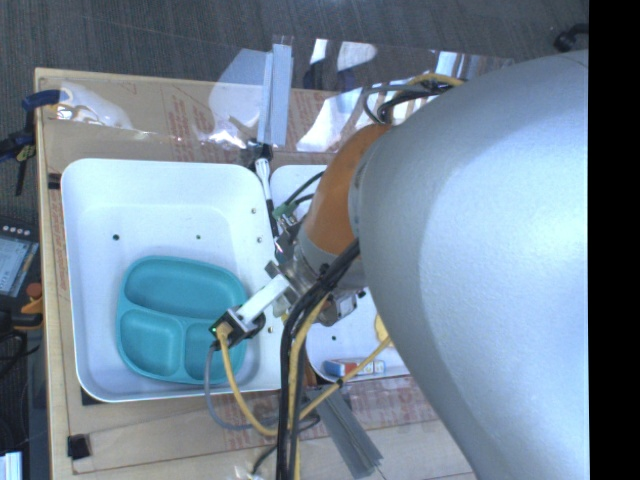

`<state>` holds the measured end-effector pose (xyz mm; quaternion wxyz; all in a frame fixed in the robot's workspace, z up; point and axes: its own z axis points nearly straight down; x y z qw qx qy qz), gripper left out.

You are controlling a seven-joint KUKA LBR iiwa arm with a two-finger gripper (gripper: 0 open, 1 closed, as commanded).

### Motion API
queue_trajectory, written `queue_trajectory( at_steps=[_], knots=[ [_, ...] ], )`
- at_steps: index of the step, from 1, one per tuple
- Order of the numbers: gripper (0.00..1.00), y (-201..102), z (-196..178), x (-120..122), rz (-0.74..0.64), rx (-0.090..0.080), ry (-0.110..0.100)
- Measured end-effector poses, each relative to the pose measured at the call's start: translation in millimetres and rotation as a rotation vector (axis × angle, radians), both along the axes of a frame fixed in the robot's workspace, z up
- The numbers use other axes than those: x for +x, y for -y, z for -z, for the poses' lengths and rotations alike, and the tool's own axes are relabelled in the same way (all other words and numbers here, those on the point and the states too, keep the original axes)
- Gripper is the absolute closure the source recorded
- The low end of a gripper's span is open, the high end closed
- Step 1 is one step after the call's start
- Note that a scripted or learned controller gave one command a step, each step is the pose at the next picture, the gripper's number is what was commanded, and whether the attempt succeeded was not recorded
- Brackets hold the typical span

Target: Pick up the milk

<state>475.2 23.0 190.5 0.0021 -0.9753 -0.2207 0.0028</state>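
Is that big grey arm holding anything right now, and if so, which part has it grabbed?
It cannot be told. The arm covers the right bin, hiding whatever lies beneath. The left bin has a teal tray.

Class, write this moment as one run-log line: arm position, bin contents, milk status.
arm: over right bin | left bin: teal divided tray | milk: hidden or unidentifiable | grasp: cannot tell

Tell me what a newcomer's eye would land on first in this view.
The grey arm comes first: it bulks over the right half of the view and hides most of the right bin. Next is the teal tray, lying in the near part of the left bin. Yellow and black cables hang between the two bins.
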Motion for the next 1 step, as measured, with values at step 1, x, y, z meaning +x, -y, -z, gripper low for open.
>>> queue_trajectory(
  at_steps=[1],
  knots=[
    [1.0, 50.2, -164.3, 0.8, -0.274, 0.001, 0.002]
  ],
)
